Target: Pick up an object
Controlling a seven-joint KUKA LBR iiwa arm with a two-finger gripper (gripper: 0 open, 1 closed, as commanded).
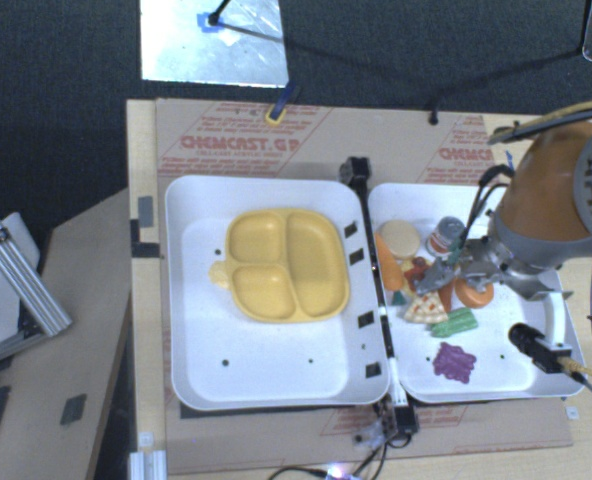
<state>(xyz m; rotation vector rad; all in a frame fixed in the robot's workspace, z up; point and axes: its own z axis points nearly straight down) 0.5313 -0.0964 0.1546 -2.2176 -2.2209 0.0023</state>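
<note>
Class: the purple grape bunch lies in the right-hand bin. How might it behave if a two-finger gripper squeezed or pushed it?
The purple grape bunch looks like a small toy, so probably light. Its bumpy outline may let fingers slip off. It lies flat, so a push would likely slide it across the right bin, not roll it.

The yellow three-compartment plate (281,265) looks like smooth, slightly glossy plastic. Both shallow white bins (266,373) appear matt plastic. Beneath them lies brown printed cardboard (238,140); farther away, a shiny metallic square sheet (181,28).

Yellow tray (281,266), purple grapes (455,362), green pod (454,323)
</note>
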